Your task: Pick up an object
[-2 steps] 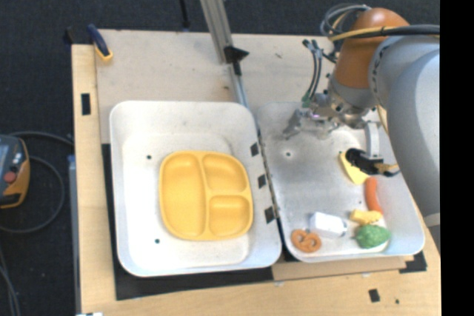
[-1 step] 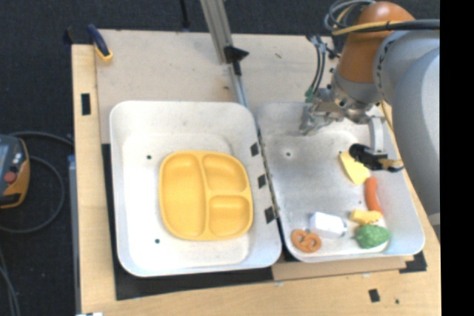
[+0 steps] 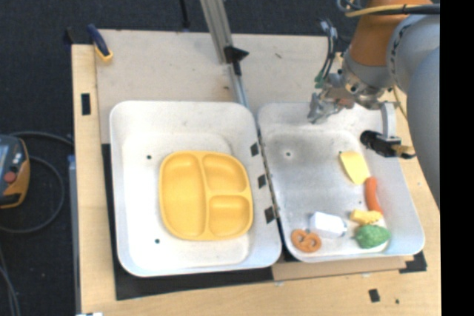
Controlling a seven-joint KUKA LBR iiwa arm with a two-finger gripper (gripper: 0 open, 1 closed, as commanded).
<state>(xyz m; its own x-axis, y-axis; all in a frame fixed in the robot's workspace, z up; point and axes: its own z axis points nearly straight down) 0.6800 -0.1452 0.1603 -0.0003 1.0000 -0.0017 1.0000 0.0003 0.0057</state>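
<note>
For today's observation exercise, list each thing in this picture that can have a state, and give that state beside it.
gripper: over the far edge of the right bin, holding nothing visible
yellow tray: flat in the left bin, compartments bare
yellow block: lying loose
orange carrot: lying flat
white block: lying flat
pretzel: flat by the near rim
green broccoli: resting in the near corner

Divided tray (image 3: 205,195) in left bin (image 3: 129,122); small items in right bin (image 3: 296,181).
</note>
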